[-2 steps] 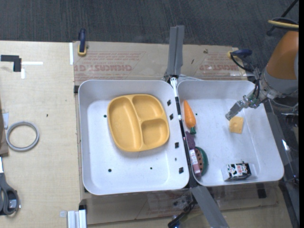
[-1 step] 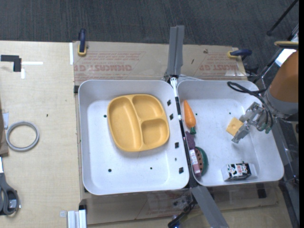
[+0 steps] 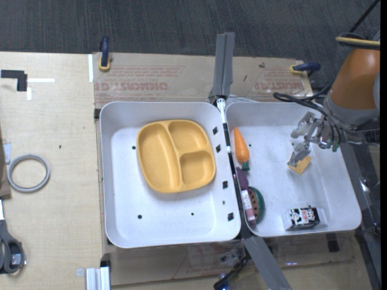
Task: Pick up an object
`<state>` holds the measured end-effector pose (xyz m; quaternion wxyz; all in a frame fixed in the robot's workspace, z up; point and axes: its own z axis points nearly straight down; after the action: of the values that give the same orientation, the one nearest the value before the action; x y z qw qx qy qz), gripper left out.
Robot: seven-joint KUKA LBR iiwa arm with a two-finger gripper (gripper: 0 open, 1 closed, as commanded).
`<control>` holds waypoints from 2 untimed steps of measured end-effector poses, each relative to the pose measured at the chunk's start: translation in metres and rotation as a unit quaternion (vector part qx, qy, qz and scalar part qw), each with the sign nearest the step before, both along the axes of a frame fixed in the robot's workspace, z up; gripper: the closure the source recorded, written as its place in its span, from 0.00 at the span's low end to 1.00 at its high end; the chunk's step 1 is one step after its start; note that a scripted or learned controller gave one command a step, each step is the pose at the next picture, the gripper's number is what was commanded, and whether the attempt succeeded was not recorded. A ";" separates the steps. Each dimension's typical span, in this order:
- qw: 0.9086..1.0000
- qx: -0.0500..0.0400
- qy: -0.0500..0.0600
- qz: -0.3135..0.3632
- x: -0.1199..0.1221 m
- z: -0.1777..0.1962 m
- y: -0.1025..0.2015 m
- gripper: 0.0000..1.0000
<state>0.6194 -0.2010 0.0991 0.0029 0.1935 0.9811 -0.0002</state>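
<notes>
My gripper (image 3: 298, 160) hangs over the right bin (image 3: 338, 222), in its upper middle part. A small tan block (image 3: 301, 166) sits tilted at the fingertips, and the grey fingers (image 3: 296, 157) are shut on its upper edge. An orange carrot (image 3: 241, 146) lies against the right bin's left wall. Below it are a purple item (image 3: 243, 180) and a round green and red piece (image 3: 254, 204). A small black and white carton (image 3: 302, 217) lies near the right bin's front edge.
A yellow divided plate (image 3: 175, 154) lies in the left bin (image 3: 121, 222). On the wooden bench at left rest a grey tape ring (image 3: 26, 173) and scissors (image 3: 11, 252). The arm's orange band (image 3: 357, 77) rises at the right.
</notes>
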 end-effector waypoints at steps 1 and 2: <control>1.000 -0.001 -0.003 0.001 0.002 0.011 0.000 1.00; 0.994 0.001 0.003 -0.107 -0.044 -0.008 0.083 1.00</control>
<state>0.5751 -0.1177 0.0916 0.0000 0.2978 0.9546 0.0002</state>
